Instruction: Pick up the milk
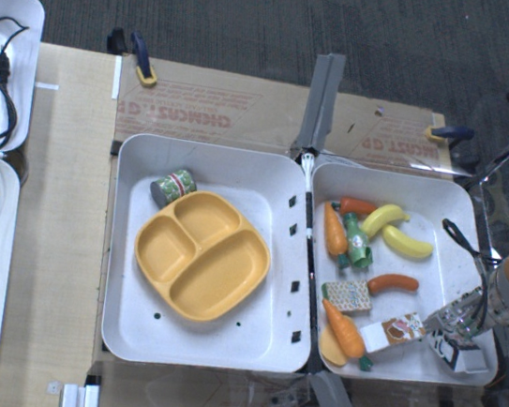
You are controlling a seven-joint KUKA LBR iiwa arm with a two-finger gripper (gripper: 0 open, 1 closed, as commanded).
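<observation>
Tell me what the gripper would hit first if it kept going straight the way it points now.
Probably the milk carton. The gripper points left across the right bin, and the carton lies nearest on that line; depth is unclear from above.

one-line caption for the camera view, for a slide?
Tool low in the right bin, near the milk carton; yellow plate left.
</observation>
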